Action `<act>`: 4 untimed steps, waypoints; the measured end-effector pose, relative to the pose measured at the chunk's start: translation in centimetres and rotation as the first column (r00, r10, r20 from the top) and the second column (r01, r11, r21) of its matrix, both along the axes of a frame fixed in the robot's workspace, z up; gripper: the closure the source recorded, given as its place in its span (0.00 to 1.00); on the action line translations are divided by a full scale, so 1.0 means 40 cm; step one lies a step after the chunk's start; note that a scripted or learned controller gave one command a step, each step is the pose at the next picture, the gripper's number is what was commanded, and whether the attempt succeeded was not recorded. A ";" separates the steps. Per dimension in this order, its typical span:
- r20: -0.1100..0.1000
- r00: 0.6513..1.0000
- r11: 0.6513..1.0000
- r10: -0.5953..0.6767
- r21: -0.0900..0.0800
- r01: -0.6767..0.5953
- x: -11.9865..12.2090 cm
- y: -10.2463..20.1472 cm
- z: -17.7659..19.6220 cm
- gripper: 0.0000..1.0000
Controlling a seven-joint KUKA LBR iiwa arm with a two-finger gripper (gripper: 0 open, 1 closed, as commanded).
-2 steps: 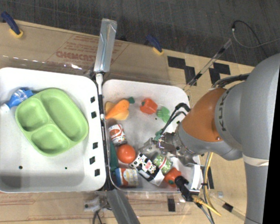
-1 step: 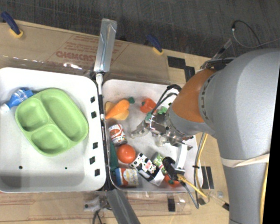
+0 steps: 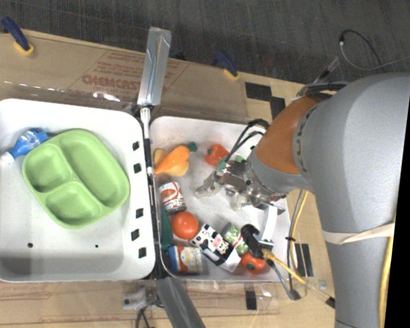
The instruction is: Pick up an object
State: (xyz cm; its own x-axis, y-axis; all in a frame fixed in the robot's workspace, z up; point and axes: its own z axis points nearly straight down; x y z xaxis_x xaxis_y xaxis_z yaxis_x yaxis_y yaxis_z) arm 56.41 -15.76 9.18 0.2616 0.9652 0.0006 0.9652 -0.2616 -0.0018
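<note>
- Grey arm with orange band (image 3: 285,136) reaches in from the right of the frame over the right white bin (image 3: 194,129).
- Two-finger metal gripper (image 3: 221,183) sits low over the middle of that bin, nothing visibly between its fingers; how wide it is set, cannot tell (too blurred).
- Right bin clutter: orange carrot-shaped toy (image 3: 172,159) at upper left, small red toy (image 3: 217,154) beside it, striped can (image 3: 171,195) below, red-orange ball (image 3: 185,226), black-and-white patterned box (image 3: 214,243), a round tin (image 3: 186,260) at the bottom edge.
- Left white bin (image 3: 4,247): green plastic divided plate (image 3: 75,176), tilted, with a blue crumpled item (image 3: 27,141) touching its upper left rim.
</note>
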 end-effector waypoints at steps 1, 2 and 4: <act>0.002 0.983 0.983 0.182 -0.001 -0.182 0.088 -0.039 0.002 0.00; -0.022 0.994 0.994 0.108 -0.011 -0.108 0.181 0.098 -0.002 0.00; 0.001 0.994 0.994 -0.111 0.000 0.111 0.050 -0.008 0.222 0.00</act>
State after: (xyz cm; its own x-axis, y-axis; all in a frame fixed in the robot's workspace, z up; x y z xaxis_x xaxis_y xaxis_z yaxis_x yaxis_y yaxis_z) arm 58.42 -16.09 18.07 0.3667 0.9303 0.0004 0.9303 -0.3667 -0.0010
